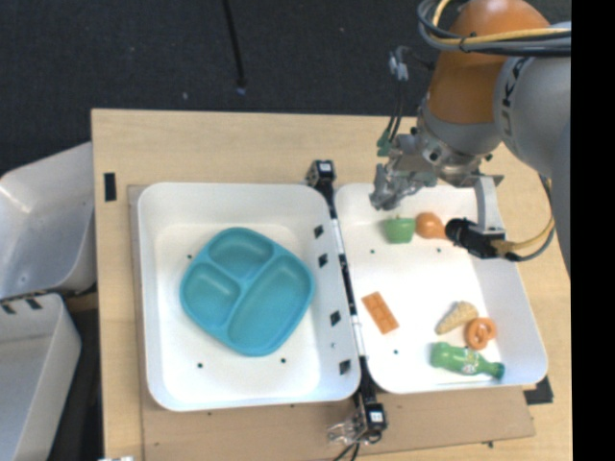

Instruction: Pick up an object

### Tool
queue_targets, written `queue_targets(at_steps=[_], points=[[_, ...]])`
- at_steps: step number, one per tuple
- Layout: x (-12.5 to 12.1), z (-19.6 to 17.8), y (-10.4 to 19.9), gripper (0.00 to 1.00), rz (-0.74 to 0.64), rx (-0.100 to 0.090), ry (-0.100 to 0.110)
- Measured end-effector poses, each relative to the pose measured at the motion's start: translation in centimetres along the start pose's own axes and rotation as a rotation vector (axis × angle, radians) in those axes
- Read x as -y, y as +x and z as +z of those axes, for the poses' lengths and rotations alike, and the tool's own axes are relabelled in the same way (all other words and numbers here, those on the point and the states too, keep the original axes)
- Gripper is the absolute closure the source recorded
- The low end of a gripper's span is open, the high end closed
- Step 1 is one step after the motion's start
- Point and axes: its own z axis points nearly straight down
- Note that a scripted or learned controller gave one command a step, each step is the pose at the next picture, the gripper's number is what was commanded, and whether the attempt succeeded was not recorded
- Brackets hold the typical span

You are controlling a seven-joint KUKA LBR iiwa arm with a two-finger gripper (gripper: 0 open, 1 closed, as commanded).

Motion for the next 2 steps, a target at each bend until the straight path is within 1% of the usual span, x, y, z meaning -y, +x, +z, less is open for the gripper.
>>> queue_targets(at_steps=[1,2], points=[[0.1,-0.1,6.0,1.0,-0.002,-0.001,0.001],[1.6,0.2,11.5,1.0,-0.001,-0.001,0.0]])
